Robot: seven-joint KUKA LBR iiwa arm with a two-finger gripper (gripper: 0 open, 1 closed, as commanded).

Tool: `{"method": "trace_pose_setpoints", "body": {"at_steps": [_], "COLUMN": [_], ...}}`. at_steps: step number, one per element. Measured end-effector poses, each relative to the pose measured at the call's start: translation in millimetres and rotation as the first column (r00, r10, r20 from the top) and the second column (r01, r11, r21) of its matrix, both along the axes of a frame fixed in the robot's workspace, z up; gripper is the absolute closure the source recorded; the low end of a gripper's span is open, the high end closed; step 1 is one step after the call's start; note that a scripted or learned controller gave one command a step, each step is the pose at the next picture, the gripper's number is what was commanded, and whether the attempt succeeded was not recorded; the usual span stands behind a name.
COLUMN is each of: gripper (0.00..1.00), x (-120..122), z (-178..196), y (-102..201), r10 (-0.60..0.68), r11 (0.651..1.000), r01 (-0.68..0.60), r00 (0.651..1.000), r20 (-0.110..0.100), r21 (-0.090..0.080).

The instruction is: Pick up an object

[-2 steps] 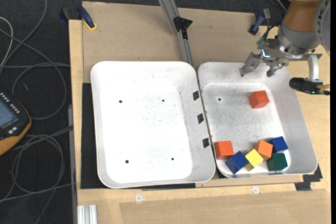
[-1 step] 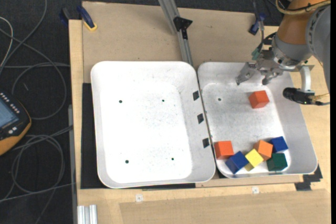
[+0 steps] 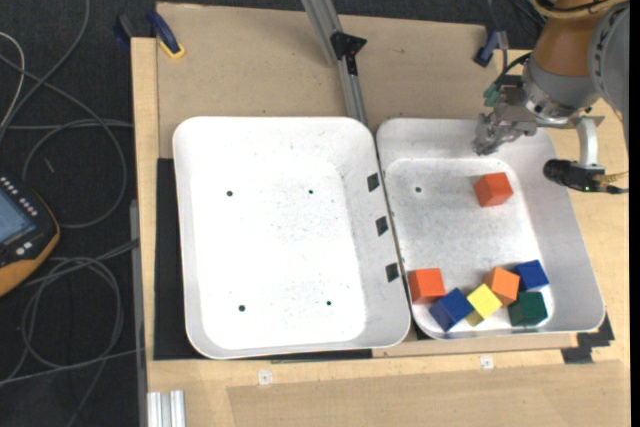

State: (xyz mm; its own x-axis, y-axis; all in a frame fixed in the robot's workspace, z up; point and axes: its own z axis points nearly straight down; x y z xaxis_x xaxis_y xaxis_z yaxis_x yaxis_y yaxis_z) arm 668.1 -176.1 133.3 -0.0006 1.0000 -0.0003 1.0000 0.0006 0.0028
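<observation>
red cube (image 3: 493, 189) lies alone in the upper part of the right bin (image 3: 560, 215), right of frame centre. just above it hovers the gripper (image 3: 490, 141), grip state unclear.

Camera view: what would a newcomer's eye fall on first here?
Probably the lone red block in the right bin, just below the gripper at that bin's far edge. Next, the cluster of colored blocks along the right bin's near edge.
</observation>
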Motion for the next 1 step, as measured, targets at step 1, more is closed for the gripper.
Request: {"method": "trace_pose_setpoints", "body": {"at_steps": [1], "gripper": [1.0], "x": [8.0], "z": [64.1], "y": [-0.7], "r10": [0.001], "r11": [1.0], "r01": [-0.001], "r00": [1.0], "r20": [0.006], "r21": [-0.002]}}
